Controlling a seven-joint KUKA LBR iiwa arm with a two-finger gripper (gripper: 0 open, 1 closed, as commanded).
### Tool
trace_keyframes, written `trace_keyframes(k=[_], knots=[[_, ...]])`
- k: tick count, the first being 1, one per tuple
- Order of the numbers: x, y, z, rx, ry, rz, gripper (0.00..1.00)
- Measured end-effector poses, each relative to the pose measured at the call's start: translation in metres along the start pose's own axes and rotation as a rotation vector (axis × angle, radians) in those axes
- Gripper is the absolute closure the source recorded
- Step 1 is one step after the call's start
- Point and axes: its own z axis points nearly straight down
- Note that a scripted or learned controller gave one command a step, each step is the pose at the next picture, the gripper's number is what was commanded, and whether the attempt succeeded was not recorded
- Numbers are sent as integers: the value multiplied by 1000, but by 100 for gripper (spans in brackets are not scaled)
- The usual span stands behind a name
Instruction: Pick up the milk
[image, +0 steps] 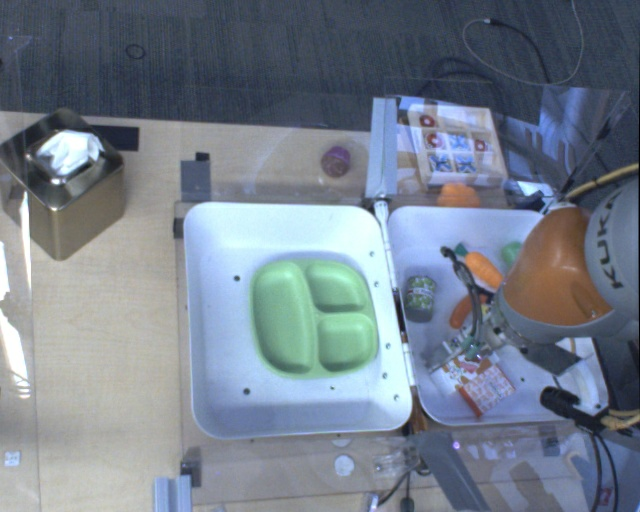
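Note:
The milk (479, 384) is a small white carton with red print. It lies flat near the front of the right bin (430, 235). My gripper (470, 346) hangs low over the carton's far left end, at or just above it. The grey arm with its orange band (555, 272) reaches in from the right and hides the bin's right half.
The right bin also holds a small dark can (420, 297), a carrot (481, 267), an orange piece (459, 313) and a green item (512, 252). A green divided plate (314, 315) lies in the left bin (215, 300). A tissue box (65, 185) stands far left.

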Motion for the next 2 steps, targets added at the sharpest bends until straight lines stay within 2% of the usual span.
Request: trace_keyframes(k=[1,2], knots=[[-3,4,-13,-11,-10,1,100],[-4,7,-24,-18,-13,0,100]])
